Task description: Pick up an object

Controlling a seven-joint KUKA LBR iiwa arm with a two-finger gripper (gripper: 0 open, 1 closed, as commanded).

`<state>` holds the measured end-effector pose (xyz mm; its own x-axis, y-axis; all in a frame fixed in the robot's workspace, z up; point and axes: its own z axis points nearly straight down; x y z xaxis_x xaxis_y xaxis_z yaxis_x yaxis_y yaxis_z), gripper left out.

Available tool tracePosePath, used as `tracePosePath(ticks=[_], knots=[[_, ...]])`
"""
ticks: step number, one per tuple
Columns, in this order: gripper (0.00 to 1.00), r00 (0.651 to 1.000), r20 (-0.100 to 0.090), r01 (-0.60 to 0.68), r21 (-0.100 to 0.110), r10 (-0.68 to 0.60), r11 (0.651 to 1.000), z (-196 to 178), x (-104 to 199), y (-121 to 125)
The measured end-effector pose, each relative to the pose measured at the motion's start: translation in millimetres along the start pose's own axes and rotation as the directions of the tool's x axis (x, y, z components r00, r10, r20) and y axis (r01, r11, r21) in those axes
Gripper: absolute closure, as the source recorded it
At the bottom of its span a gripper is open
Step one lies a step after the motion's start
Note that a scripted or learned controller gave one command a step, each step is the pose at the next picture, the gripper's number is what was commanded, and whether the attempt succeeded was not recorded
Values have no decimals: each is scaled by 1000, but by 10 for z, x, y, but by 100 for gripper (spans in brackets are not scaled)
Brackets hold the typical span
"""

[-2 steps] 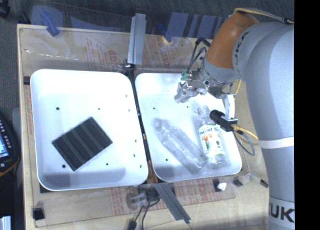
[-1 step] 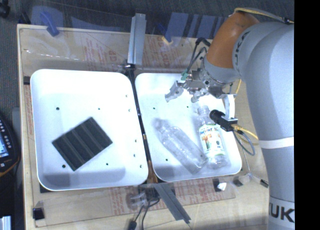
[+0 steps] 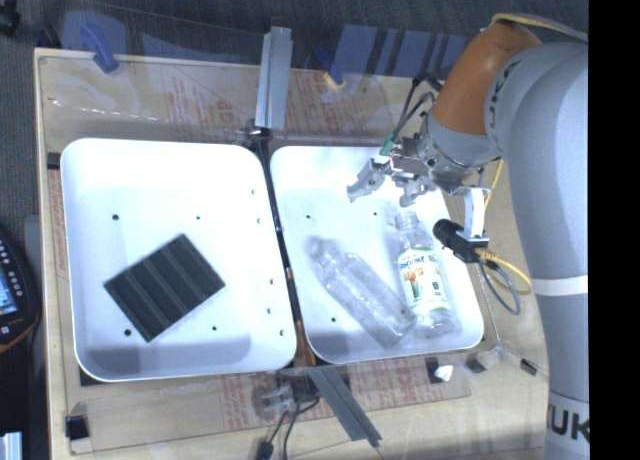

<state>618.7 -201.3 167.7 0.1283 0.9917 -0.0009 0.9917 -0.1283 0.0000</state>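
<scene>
My gripper [image 3: 388, 186] hovers over the far part of the right bin [image 3: 300, 248], its fingers spread open with nothing between them. Just in front of it lies a clear plastic bottle with a green and orange label [image 3: 423, 283], its cap end pointing toward the gripper. A second clear bottle without a label [image 3: 355, 286] lies slantwise beside it, to the left. In the left bin [image 3: 90, 178] rests a flat black ribbed block [image 3: 164, 286].
A metal bar [image 3: 272, 78] rises at the back where the two bins meet. Yellow and black cables [image 3: 500, 263] hang off the wrist along the right bin's right rim. The arm's grey body [image 3: 545, 148] covers the right side.
</scene>
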Motion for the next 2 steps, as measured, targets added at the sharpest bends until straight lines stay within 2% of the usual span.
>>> tracePosePath(ticks=[1, 2], knots=[[0, 1000, -1, 2, 5, -2, 1000, -8, -72, -327], [0, 999, -1, 38, 1, -38, 999, -168, 305, -310]])
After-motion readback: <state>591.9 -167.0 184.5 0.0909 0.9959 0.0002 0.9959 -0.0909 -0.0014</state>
